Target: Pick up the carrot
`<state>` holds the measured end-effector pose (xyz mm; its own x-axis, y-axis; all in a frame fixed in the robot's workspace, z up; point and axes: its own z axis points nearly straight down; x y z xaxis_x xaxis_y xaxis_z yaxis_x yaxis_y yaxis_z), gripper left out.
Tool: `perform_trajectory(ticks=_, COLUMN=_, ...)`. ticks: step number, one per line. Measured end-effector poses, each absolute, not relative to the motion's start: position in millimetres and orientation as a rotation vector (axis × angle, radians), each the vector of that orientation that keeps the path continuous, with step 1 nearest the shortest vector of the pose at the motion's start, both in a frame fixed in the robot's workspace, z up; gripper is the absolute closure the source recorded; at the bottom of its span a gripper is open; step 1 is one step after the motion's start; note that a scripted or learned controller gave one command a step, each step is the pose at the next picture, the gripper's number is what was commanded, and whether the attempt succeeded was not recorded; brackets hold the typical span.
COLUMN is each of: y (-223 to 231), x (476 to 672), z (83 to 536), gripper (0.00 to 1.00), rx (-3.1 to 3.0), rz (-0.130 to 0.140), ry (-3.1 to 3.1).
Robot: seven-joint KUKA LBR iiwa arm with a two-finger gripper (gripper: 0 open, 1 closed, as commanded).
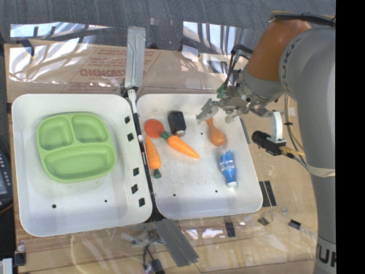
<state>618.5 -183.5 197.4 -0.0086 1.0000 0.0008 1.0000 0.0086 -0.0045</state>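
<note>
my claw (219,108) hangs over the upper right part of the right bin (194,201), and from this slanted look down i cannot tell how its tips stand. i take the black block (177,122) near the top middle of that bin as my landmark. the carrot (182,146) lies just below and a little right of the block, close to it, tilted with its green stub end toward the block and its point running down and to the right. a second carrot (152,154) lies down and to the left of the block, almost upright along the bin's left wall, its dark green end at the bottom. a red round piece (153,128) sits just left of the block, near the top of that second carrot; i cannot tell whether the two touch. to the right of the block, past some bare floor, lies an orange-brown gourd-shaped piece (215,133), its narrow neck reaching up under my claw. lower right of the block, well apart from it, a small blue and white tube (227,167) lies on its side near the bin's right wall. far left of the block, in the left bin (34,210), rests a green divided plate (75,146).
</note>
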Motion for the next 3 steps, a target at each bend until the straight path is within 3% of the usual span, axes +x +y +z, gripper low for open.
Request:
perform_trajectory(ticks=1, y=-143.8, x=618.7, z=91.6, gripper=0.0, rx=-2.232, rz=0.002, ry=-2.208)
perform_trajectory(ticks=2, y=-141.7, x=570.2, z=91.0, gripper=0.0, rx=-2.338, rz=0.005, ry=-2.093)
perform_trajectory(ticks=3, y=-141.8, x=569.8, z=100.2, gripper=1.0, rx=-2.334, rz=0.007, ry=-2.094)
